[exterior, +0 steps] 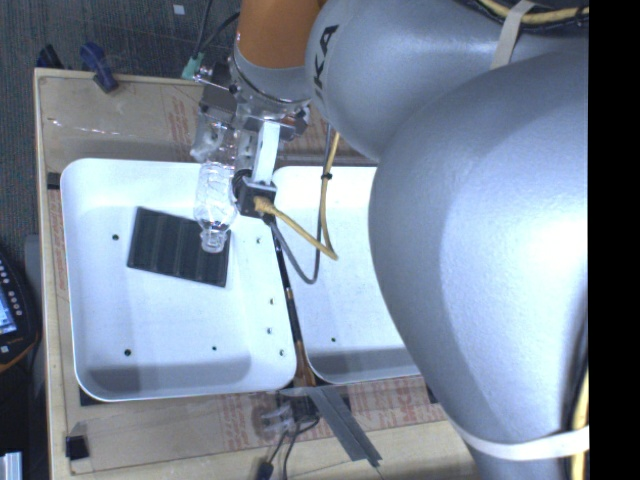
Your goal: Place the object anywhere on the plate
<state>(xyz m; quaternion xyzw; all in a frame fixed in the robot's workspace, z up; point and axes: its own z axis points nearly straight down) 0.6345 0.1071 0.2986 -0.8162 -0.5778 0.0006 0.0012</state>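
Note:
A clear plastic bottle (pixel 213 206) hangs neck-down in the left bin (pixel 90 298). My gripper (pixel 228 156) is shut on its upper end, just under the orange wrist band. The bottle's cap end sits over the upper right corner of the plate (pixel 170 248), a dark ribbed rectangle lying flat on the bin floor. I cannot tell whether the bottle touches the plate or hovers just above it. The gripper body hides the bottle's top.
The right bin (pixel 345 353) lies beside the left one, mostly covered by the grey arm. A yellow cable (pixel 300 240) loops from the wrist over the divide between the bins. A blue clamp (pixel 100 70) sits on the bench's far left corner.

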